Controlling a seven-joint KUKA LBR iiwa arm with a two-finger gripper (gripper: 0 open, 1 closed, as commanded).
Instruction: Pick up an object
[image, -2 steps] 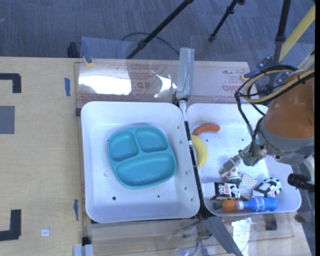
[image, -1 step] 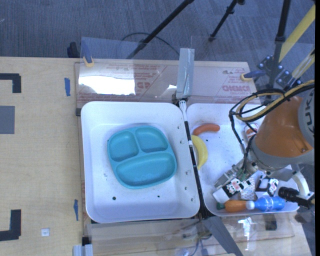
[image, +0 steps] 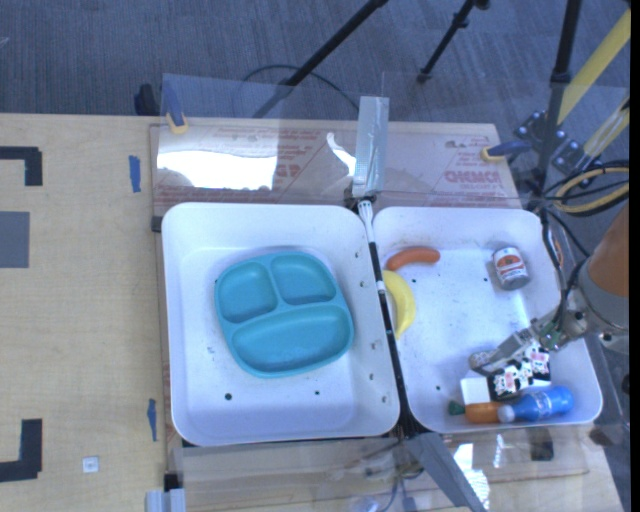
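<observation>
Two shallow white bins side by side, split by a dark central divider (image: 380, 300). Left of that divider, in the left white bin (image: 190, 330): a teal plastic three-compartment plate (image: 285, 312), flat, nothing in it. Just right of the divider, in the right white bin (image: 450, 320): a yellow banana (image: 402, 303), an orange sausage-shaped toy (image: 413, 257) above it. Farther right of the divider: a small silver can with a red label (image: 509, 267). Well right of the divider, toward the near rim: a black-and-white patterned small item (image: 520, 378), an orange-and-green carrot-like piece (image: 478, 410), a blue plastic bottle (image: 540, 404). Grey two-finger gripper (image: 500, 355) just above the patterned item; claw state impossible to tell
</observation>
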